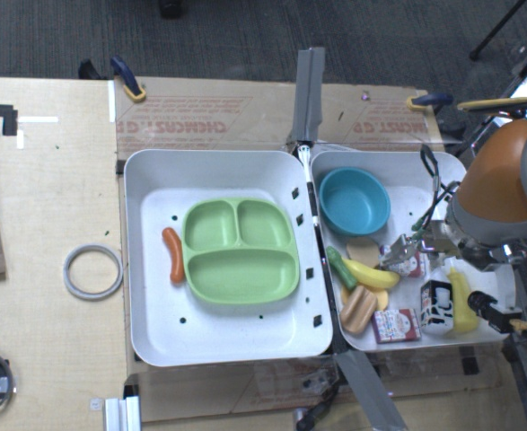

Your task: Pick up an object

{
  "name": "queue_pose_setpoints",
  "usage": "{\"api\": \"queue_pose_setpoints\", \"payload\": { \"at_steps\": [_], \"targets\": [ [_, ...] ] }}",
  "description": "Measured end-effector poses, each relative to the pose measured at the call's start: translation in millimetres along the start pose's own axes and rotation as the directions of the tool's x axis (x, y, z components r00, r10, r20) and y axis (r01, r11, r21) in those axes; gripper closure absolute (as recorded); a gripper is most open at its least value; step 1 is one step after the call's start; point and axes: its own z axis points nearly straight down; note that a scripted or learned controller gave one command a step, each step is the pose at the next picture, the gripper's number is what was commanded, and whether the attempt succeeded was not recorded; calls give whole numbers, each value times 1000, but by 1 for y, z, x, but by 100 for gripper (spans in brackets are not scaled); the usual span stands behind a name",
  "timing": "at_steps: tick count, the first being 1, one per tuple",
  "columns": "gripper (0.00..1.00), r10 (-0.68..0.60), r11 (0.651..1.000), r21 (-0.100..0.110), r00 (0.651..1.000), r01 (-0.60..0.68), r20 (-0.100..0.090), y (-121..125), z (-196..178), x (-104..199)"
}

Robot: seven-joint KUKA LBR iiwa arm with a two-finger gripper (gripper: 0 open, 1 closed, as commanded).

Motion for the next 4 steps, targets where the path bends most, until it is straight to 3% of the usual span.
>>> {"api": "queue_pose_setpoints", "payload": {
  "at_steps": [1,2,3,4],
  "targets": [
    [100,5,1000,-4,1000,-5,3,1,-10,-2],
    [100,-72,997,-19,997,72,12,-28,-6,26],
    [0,-74,997,-10,997,74,7,-31,-2,27],
    [0,-219,976,11,976,219,0,48,1,40]
  ]
}}
